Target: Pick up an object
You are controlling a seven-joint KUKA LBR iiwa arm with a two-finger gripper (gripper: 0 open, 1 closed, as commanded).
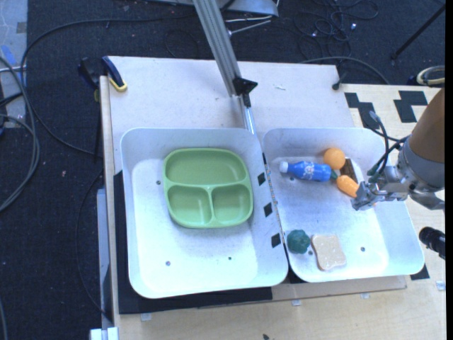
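A dark carpeted floor is seen at the far left, crossed by several black cables. On it stands the table, topped with a pale speckled board, at whose far left corner a blue-and-yellow clamp is fixed. A slanted metal pole runs from the far side of the scene down to the point where the two bins meet. The left bin, white and shallow, holds a green divided plate with three compartments, set toward its far half. The right bin lies just beside it, their rims touching in the middle. In the right bin, near the near edge, a dark green ball rests just beside a tan sponge-like block. Toward the far side of that bin a blue-and-white bottle lies on its side, with an orange ball touching its right end and a second orange piece just nearer. A checkered black-and-white pattern is seen on the table at the far right. The grey arm reaches in from the right, and the pincer is placed low over the right bin, just beside the nearer orange piece. Whether its fingers are spread or pressed together cannot be told, and nothing can be made out between them.
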